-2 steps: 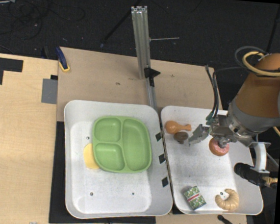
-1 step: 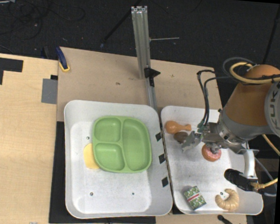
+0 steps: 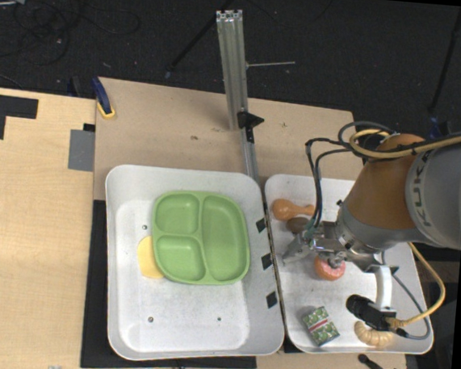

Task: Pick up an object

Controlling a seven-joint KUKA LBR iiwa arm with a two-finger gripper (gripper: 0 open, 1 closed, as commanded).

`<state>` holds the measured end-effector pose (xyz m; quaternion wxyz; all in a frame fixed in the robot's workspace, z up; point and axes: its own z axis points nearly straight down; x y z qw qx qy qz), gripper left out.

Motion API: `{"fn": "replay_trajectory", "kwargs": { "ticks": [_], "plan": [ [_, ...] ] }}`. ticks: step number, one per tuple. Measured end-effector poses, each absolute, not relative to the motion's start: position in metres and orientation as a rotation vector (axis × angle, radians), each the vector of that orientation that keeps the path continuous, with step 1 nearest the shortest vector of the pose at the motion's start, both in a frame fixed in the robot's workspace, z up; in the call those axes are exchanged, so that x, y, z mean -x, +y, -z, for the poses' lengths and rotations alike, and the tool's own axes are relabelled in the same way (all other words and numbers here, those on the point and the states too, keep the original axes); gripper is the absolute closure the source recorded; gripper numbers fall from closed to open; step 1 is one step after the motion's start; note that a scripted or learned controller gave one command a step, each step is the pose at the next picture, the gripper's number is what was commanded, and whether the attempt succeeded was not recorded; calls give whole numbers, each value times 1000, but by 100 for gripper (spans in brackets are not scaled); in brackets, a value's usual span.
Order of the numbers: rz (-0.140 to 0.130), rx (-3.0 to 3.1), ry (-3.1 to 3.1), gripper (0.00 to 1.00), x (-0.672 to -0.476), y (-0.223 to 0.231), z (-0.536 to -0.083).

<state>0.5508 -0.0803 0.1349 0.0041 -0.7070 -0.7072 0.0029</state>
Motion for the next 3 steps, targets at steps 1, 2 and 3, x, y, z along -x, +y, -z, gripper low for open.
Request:
{"fn": "replay_trajectory", "kwargs": {
  "ticks": [1, 2, 3],
  "plan": [
    [3, 2227, -2221, 0, -553, -82, -103],
    [-3, 2231, -2212, 100, -551, -83, -111],
    [1, 2228, -2216, 100, -544, -91, -163]
  ]
}}
